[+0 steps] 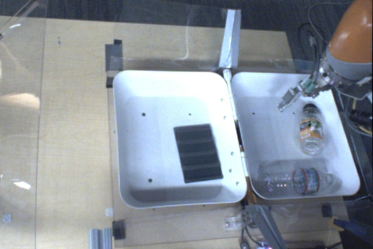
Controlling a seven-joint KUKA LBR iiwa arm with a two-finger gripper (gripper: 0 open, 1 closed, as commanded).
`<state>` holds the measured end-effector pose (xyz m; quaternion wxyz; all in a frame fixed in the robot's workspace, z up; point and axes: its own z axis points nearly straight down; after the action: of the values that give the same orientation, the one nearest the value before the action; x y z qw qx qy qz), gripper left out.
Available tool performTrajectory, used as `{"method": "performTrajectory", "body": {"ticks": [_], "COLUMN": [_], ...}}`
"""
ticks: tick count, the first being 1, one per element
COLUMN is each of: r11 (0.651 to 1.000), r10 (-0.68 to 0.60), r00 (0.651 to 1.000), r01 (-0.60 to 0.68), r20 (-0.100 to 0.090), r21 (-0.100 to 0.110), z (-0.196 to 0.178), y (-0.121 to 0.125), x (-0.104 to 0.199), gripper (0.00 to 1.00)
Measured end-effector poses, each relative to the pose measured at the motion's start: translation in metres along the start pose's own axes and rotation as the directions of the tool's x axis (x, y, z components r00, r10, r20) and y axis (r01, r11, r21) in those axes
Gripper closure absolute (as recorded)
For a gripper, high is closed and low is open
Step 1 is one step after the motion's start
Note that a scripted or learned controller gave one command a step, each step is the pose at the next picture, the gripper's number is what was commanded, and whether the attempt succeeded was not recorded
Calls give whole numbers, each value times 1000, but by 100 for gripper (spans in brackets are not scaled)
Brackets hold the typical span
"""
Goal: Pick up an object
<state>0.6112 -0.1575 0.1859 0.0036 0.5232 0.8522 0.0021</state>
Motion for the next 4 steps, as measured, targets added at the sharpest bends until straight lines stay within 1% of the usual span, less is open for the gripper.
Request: {"method": "performTrajectory", "body": {"ticks": [1,2,3,4], "r11": [1000,997,992,993], "r10": [0,-77,-128,-120], "r00": [1000,997,992,993], "r01": [0,77,128,120], "r20": [1,-2,-1,1], "r21": [-1,-1,-7,0], "z": [0,76,96,66], "y": [0,-24,-51,-44], "x": [0,-38,-21,-31], "gripper": [0,0,0,0]}}
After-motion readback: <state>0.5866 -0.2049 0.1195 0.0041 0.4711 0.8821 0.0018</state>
